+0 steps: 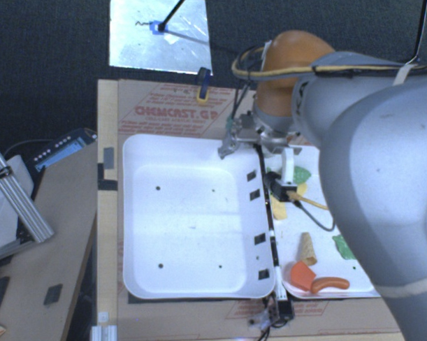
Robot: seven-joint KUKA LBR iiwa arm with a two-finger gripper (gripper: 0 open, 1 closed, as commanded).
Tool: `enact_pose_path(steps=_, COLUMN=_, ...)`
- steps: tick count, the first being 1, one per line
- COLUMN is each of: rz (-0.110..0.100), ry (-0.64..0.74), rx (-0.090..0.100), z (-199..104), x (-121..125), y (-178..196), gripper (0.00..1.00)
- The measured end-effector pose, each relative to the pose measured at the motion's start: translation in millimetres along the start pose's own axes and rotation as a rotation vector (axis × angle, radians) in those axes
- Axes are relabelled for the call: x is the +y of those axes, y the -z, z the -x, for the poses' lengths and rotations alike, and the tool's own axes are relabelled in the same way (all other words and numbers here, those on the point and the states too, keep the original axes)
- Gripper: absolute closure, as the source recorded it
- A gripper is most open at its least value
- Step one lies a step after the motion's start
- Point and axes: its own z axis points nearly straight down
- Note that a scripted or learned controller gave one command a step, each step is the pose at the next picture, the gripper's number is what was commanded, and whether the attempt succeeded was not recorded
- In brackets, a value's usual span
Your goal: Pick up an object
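Observation:
My gripper point(230, 143) hangs over the far edge of the bins, near the top of the divider between them, below the orange band point(291, 60) of the arm. The right bin point(349, 293) holds several small objects: a tan cone-shaped piece point(307, 248), an orange wedge point(301, 276), an orange-red sausage shape point(330, 283), a green piece point(344, 246), a pale green piece point(300, 175) and a yellow piece point(278, 210). The grey arm covers much of this bin. I see nothing held at the gripper.
The left bin point(184, 221) lies beside the right one, with black clips point(260, 238) along the shared rim. Both rest on cardboard point(173, 110). A foil sheet point(160, 31) lies at the back, and a metal rail point(16, 201) at the left.

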Motion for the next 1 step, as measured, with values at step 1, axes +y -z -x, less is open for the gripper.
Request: enact_pose_path(steps=1, rz=0.0, ry=0.002, rx=-0.001, z=-1.0, x=0.0, y=0.2, gripper=0.0)
